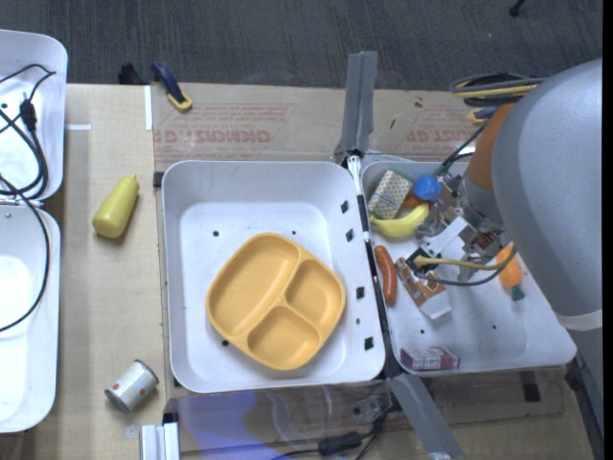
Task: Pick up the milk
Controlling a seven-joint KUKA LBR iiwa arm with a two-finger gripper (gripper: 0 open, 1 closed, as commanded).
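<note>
The arm (560,190) reaches in from the right over the right bin (498,338), and its gripper (442,249) hangs low above the clutter at that bin's left side, cables looped around it; whether it is open or closed, or has hold of anything, cannot be told from this angle. The milk (428,357) looks to be the small pink and white carton lying flat on the bin floor at the near edge, apart from the other items and well clear of the gripper. Beside and under the gripper lie a brown box (424,289), a sausage (386,273), a banana (400,222) and a patterned pouch (389,194). To do this step well, the gripper should probably come up out of the clutter, shift toward the near edge, and descend centred over the carton, spanning its narrow side. The near wall is close, so that side needs clearance. The left bin (192,257) holds a yellow divided plate (276,301).
</note>
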